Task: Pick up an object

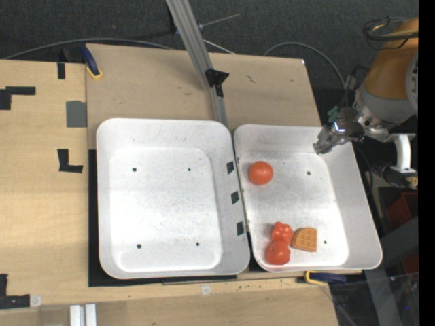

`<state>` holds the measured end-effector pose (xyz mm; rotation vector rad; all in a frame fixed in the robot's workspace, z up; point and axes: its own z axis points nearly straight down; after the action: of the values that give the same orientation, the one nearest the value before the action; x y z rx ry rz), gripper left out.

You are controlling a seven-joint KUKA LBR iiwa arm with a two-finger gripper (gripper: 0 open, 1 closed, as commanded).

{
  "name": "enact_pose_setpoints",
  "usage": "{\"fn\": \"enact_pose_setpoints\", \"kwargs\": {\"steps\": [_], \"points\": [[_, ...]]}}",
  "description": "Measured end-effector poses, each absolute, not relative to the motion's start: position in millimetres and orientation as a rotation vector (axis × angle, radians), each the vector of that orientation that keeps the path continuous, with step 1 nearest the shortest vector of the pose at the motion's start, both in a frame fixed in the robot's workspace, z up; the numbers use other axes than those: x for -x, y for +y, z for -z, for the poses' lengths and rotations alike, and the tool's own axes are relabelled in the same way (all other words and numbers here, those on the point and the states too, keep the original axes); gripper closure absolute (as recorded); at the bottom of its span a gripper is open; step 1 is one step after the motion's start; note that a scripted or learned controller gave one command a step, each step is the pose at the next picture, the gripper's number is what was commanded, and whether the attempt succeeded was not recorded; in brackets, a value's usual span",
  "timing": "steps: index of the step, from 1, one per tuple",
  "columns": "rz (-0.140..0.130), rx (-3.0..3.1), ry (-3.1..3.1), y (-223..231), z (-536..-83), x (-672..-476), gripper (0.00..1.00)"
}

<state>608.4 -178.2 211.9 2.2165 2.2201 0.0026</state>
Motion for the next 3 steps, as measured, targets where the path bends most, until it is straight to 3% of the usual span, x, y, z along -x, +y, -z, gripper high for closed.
{"fn": "enact_pose_setpoints", "kwargs": {"steps": [1,3], "points": [[-0.004,-2.216,2.220,-178.0,-265.4,-609.7,1.00],[0.003,-2.218,2.230,-77.4,-246.9,-563.7,1.00]]}}
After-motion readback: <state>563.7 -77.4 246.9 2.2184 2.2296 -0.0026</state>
